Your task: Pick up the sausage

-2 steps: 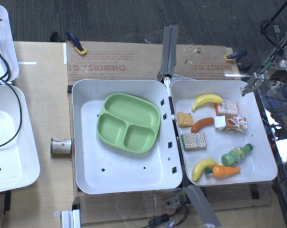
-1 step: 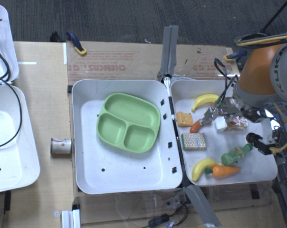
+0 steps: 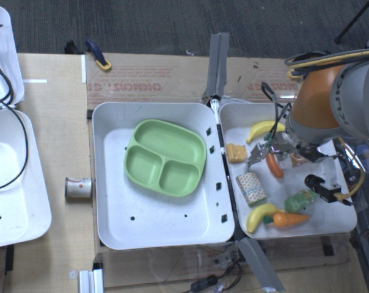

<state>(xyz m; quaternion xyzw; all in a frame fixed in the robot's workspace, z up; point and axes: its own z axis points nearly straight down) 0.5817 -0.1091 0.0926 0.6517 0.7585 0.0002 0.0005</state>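
Observation:
The sausage is a short red-orange link lying on the floor of the right bin, near its middle. My gripper hangs directly over the sausage's upper end, low in the bin. It is open, with one grey finger to the sausage's left and the other on its right. The sausage's top end is partly hidden under the wrist, and it rests on the bin floor.
Around the sausage lie a banana, a tan bread piece, a speckled block, a green item, a carrot and a second banana. The left bin holds a green divided plate.

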